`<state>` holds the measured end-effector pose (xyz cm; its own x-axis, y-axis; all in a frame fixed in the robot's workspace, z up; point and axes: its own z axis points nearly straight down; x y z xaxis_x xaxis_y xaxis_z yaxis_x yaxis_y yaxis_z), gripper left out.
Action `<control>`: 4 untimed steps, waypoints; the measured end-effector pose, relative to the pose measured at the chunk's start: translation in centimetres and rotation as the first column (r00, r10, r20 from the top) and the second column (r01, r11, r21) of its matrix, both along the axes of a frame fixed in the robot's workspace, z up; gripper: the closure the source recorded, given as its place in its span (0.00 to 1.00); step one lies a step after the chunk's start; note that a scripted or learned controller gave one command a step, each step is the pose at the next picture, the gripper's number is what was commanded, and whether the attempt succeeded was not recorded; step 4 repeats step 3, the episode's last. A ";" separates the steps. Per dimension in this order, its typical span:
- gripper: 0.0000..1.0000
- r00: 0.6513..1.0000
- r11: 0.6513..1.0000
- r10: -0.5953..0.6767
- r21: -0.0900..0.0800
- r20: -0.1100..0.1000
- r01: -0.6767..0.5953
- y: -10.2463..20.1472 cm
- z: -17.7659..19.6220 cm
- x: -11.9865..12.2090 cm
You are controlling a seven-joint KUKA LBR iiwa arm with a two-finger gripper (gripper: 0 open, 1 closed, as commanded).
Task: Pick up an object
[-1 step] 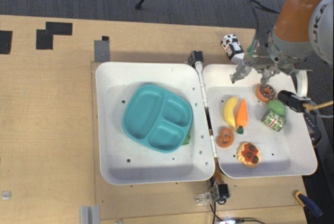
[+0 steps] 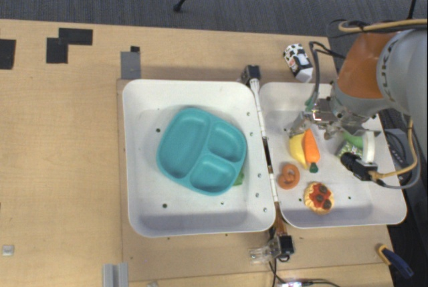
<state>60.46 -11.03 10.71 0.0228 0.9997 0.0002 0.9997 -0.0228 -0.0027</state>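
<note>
The right bin (image 2: 384, 209) holds several toy foods. A yellow banana (image 2: 295, 148) and an orange carrot (image 2: 310, 147) lie side by side near its left wall. An orange ring (image 2: 289, 176) and a small tart with red berries (image 2: 318, 197) sit closer to the front. A green and white item (image 2: 353, 143) lies at the right, partly under the arm. My gripper (image 2: 326, 121) hangs low over the bin's middle, just above and right of the carrot's top end. Nothing is visibly held in it.
The left bin (image 2: 144, 212) holds a teal divided plate (image 2: 202, 150) with something green peeking out under its right edge. A black and white toy (image 2: 297, 59) stands on the bench behind the right bin. Cables trail along the right bin's right side.
</note>
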 end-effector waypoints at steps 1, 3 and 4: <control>0.00 0.960 0.960 0.280 -0.003 0.010 -0.280 1.6 -1.9 -2.0; 1.00 0.970 0.970 0.244 -0.002 0.009 -0.244 5.5 11.3 -1.1; 1.00 0.970 0.970 0.244 -0.002 0.009 -0.244 5.5 11.3 -1.1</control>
